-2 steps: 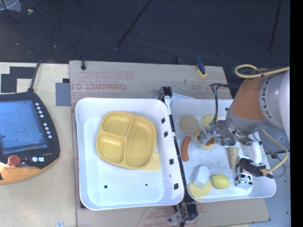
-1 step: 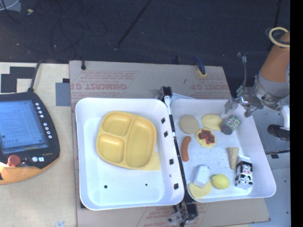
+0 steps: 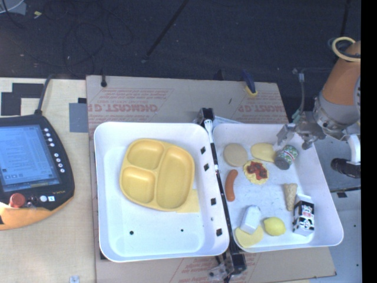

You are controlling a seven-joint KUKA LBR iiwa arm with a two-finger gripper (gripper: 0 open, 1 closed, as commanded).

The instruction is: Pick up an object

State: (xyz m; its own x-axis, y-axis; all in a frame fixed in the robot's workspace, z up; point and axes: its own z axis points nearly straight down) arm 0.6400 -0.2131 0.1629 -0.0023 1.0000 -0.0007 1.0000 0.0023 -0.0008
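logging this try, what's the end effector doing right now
end effector: at the right bin's upper right, just above the small can; open or shut cannot be told.

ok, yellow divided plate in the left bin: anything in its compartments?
Empty. The yellow plate shows bare yellow in all three compartments; the toy food all lies in the right bin.
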